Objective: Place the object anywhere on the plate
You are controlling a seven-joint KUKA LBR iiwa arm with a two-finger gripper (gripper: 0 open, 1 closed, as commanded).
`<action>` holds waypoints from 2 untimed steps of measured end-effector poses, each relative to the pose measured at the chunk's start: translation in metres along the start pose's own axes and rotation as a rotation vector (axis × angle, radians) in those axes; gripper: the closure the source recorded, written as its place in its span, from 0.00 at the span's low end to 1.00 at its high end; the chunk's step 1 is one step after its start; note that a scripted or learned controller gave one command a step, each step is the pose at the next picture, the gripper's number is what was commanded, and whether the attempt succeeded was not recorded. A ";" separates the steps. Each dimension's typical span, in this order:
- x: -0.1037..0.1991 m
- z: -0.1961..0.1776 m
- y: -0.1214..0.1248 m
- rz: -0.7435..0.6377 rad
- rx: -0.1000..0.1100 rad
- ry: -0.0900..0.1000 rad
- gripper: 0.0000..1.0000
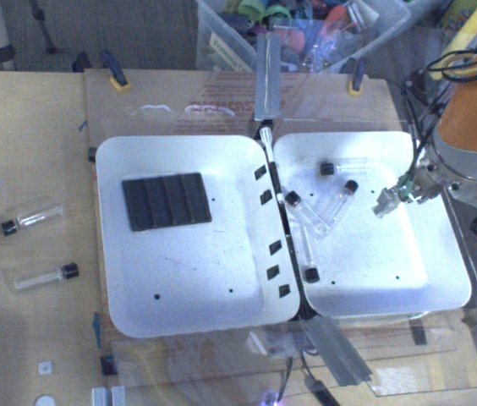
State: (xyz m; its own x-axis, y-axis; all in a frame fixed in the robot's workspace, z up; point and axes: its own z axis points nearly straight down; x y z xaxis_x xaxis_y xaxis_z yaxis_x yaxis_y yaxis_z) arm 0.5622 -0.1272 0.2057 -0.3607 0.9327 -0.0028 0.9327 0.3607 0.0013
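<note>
A black ribbed rectangular plate [167, 201] lies flat in the upper left part of the left bin [137, 311]. Several clear vials with black caps lie in the right bin [424, 286]: one near the back [344, 169], one slanted in the middle [336, 205], one beside the divider [304, 216] and one lower down [306, 256]. My gripper [388, 201] hangs over the right side of the right bin, to the right of the slanted vial and apart from it. I see nothing held in it.
More clear vials lie loose on the wooden bench left of the bins [34, 218] [44, 276]. A clear tub of colourful items [306, 15] stands behind the bins. A metal divider bar [265, 83] runs between them.
</note>
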 end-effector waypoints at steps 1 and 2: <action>0.035 -0.100 0.047 0.207 0.001 0.001 1.00; 0.131 -0.033 0.080 0.321 0.005 0.003 1.00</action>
State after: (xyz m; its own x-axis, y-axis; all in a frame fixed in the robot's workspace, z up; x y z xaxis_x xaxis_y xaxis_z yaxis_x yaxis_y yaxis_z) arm 0.5895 0.0244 0.2384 -0.0482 0.9988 0.0003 0.9988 0.0482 -0.0029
